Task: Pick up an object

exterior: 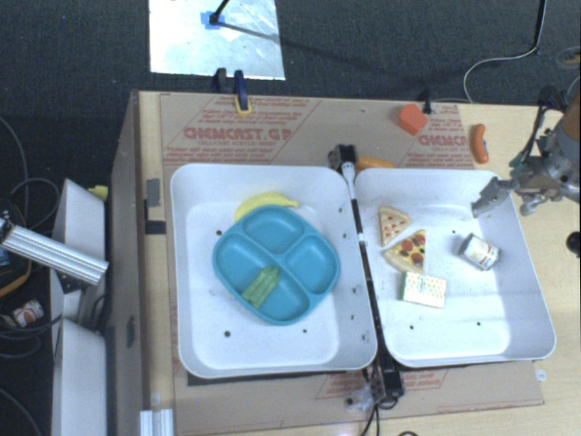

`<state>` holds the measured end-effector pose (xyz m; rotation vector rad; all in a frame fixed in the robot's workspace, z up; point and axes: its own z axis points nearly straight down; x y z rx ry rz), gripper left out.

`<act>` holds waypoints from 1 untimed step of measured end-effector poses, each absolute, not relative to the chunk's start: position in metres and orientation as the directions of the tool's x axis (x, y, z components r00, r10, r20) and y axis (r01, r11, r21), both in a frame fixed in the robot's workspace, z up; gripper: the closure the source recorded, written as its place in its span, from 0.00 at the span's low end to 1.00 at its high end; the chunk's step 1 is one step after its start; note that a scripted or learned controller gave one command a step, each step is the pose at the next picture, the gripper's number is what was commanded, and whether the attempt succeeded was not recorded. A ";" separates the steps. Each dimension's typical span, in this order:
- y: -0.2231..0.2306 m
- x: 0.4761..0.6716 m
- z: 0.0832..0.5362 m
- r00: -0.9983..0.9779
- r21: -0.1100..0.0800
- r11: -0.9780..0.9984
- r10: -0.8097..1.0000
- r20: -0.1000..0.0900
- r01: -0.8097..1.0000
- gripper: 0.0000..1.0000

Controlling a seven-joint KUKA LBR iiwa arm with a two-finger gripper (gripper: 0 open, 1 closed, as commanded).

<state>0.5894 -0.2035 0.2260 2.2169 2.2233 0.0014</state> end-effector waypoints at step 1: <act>-0.134 0.590 0.139 -0.004 0.000 0.004 1.000 0.001 1.000 0.00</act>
